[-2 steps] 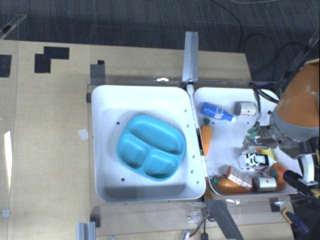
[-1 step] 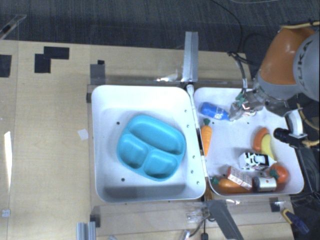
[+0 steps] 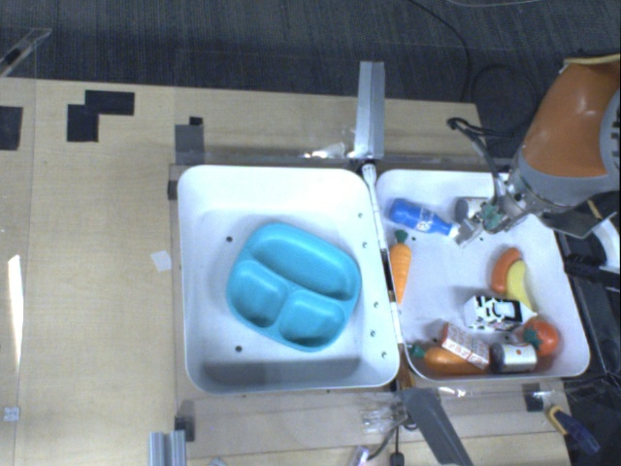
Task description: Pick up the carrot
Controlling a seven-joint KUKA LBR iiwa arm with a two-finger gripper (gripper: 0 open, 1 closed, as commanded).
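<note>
Two white bins sit side by side on the tan bench (image 3: pixel 87 289); the left bin (image 3: pixel 209 202) holds one blue divided tray (image 3: pixel 291 284). In the right bin (image 3: pixel 437 289), one carrot (image 3: pixel 399 272), orange with a green top, lies against the left wall, well apart from the gripper (image 3: pixel 475 223), which hovers near one blue bottle (image 3: pixel 420 217), fingers spread and pinching nothing.

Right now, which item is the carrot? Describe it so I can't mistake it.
Look in the right-hand white bin, along its left wall beside the divider. The carrot lies there lengthwise, just below the blue bottle. It is the slim, tapering orange piece with a green top, apart from the cluttered toys at the bin's lower right.
</note>
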